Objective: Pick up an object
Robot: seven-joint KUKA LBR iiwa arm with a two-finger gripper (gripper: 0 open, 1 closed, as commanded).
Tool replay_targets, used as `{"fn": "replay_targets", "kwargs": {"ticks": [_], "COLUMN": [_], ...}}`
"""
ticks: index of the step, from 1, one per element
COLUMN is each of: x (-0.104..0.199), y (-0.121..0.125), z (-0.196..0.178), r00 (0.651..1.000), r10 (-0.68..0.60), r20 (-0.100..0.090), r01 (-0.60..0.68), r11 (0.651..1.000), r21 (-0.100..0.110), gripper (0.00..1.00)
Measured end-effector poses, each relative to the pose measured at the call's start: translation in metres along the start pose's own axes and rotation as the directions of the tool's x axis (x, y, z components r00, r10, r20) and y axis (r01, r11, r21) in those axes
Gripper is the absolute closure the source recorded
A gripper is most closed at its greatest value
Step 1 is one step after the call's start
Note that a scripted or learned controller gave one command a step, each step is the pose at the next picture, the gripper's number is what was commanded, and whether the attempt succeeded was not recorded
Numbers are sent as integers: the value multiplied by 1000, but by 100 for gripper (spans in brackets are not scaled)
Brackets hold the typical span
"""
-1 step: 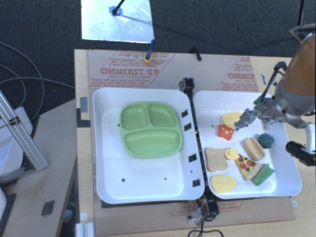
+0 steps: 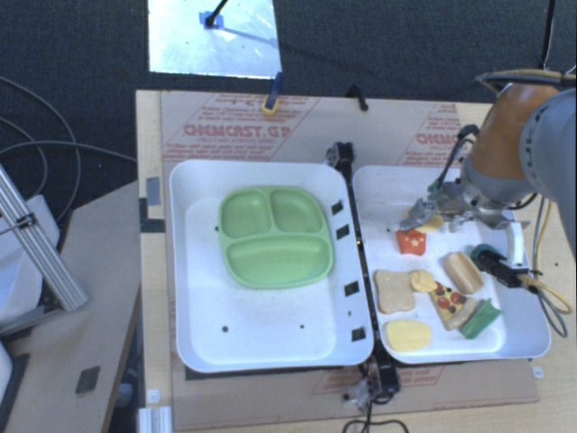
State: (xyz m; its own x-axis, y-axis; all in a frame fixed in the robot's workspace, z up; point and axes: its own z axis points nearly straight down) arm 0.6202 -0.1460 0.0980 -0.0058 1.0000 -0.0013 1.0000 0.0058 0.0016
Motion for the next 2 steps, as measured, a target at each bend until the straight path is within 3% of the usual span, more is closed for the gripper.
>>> {"fn": "replay_targets", "kwargs": {"ticks": [1,2], "x": [-13,-12], "y": [33,33], "z": [13,1], "r00": [1000,1000], "r10": [-1,-2], "r20": [0,0], "r01": [1,2], "r11": [1000,1000], "r21": [-4,-6], "gripper": [0,100]}}
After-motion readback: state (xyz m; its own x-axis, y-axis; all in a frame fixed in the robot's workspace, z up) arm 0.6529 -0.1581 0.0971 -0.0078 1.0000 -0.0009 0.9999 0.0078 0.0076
